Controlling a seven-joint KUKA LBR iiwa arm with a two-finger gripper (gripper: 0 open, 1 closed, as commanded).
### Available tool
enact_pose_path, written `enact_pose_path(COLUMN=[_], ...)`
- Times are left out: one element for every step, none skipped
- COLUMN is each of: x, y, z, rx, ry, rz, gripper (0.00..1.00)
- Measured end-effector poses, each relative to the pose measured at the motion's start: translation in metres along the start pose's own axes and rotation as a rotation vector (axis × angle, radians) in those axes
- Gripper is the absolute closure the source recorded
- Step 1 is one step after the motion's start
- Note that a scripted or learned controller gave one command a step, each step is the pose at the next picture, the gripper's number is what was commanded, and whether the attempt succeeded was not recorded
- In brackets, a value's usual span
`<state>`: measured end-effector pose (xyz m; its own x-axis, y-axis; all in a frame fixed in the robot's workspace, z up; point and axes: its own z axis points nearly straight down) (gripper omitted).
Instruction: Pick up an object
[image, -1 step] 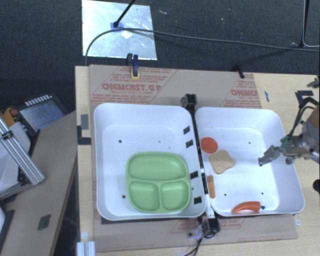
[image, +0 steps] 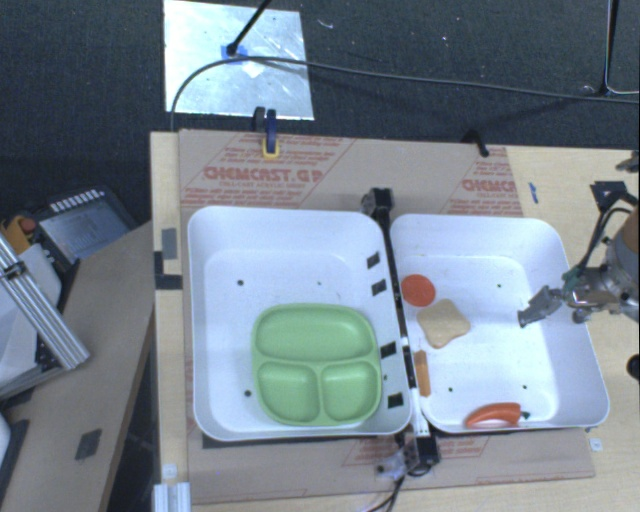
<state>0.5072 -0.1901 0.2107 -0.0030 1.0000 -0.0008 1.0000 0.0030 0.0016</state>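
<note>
Left bin (image: 215, 250): green tray (image: 317, 362); right bin (image: 520, 245): toy foods.

You're looking at the tool (image: 535, 308) by the right bin (image: 575, 395): grey metal, slim and angular, dark cables looping above it, a tan patch just behind.

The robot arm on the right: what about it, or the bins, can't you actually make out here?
- Arm: cut off by the camera view's right edge; little besides the gripper is seen.
- Gripper fingers: too small and blurred to judge.
- Orange stick by the divider: too small to identify.
- Red-orange item: against the right bin's front wall, shape unclear.
</note>
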Motion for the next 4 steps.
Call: enact_pose_path(x=[0.004, 0.003, 0.003, 0.003], y=[0.003, 0.001, 0.001, 0.002], z=[0.043, 0.105, 0.127, 0.116], rx=[0.003, 0.004, 0.002, -0.001], ry=[0.002, 0.002, 0.002, 0.0], rz=[0.001, 0.002, 0.002, 0.001], gripper=[0.0, 0.0, 0.0, 1.0])
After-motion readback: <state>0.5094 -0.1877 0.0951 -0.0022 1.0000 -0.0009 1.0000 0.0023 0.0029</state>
